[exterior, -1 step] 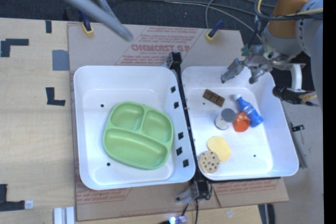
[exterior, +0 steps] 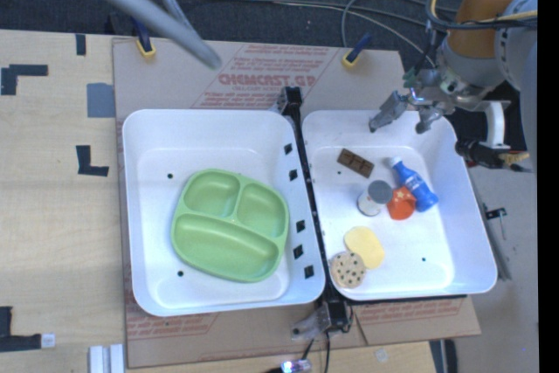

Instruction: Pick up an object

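The gripper [exterior: 403,117] hangs over the far right corner of the right bin [exterior: 454,262], fingers spread apart and grasping nothing; nearer in that bin lie a brown bar [exterior: 355,162], a blue bottle [exterior: 414,185] touching an orange piece [exterior: 401,204], a grey can [exterior: 375,196], a yellow piece [exterior: 364,245] and a cookie [exterior: 348,270]; the left bin [exterior: 144,188] holds a green divided plate [exterior: 231,224].
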`<state>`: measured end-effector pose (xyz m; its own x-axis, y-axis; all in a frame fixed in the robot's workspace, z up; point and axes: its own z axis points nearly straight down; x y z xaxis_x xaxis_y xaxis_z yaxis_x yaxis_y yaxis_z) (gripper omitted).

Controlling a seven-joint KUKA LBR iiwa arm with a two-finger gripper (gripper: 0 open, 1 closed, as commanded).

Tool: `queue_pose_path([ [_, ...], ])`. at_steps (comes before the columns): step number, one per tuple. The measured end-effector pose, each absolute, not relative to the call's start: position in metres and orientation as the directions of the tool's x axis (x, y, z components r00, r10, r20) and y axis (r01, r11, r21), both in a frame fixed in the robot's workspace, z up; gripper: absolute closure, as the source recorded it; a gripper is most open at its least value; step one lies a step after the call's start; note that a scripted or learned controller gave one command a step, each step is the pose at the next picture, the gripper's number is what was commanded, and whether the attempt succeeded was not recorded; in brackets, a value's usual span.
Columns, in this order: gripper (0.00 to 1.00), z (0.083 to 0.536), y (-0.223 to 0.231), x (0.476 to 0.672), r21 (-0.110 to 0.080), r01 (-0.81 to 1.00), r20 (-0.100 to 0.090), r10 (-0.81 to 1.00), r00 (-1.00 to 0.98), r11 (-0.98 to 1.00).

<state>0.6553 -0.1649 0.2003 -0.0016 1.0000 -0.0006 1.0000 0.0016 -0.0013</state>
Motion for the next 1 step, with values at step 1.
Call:
queue_pose_path([
  [1,0.0,0.1356,-0.1642,0.6562,-0.007,1.0,0.0,1.0,-0.002,0.002],
])
